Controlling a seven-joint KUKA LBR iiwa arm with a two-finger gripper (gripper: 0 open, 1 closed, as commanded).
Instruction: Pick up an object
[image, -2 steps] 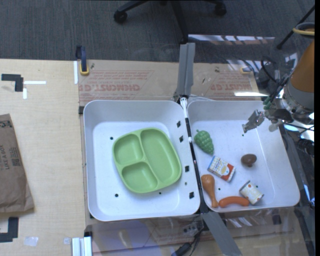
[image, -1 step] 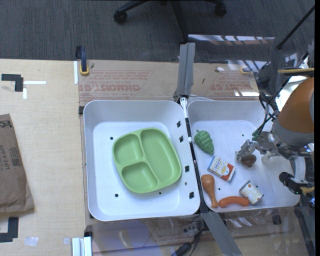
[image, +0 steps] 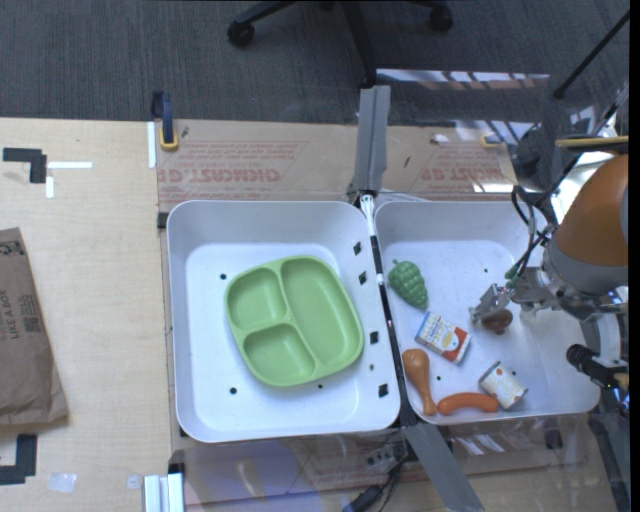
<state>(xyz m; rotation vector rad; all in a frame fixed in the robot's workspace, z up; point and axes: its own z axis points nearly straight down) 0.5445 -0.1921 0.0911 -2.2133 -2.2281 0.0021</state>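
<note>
We note: both white bins (image: 190, 300) smooth plastic, slight sheen. Green divided plate (image: 293, 320) matt plastic. Bench top (image: 90, 250) pale wood grain, matt. Brown paper bag (image: 25, 330) creased, dull. Cardboard sheet (image: 260, 165) behind bins, printed, matt. Arm's orange band (image: 600, 215) glossy.

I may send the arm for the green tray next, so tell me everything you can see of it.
The green tray is a pale lime divided plate, looking like smooth moulded plastic, with rounded corners and a raised rim. Ridges split it into three compartments: one long one on the right side and two smaller ones on the left, all bare. It lies flat and right side up, turned at a slant, on the floor of the left bin, clear of the walls. Nothing touches it.
</note>
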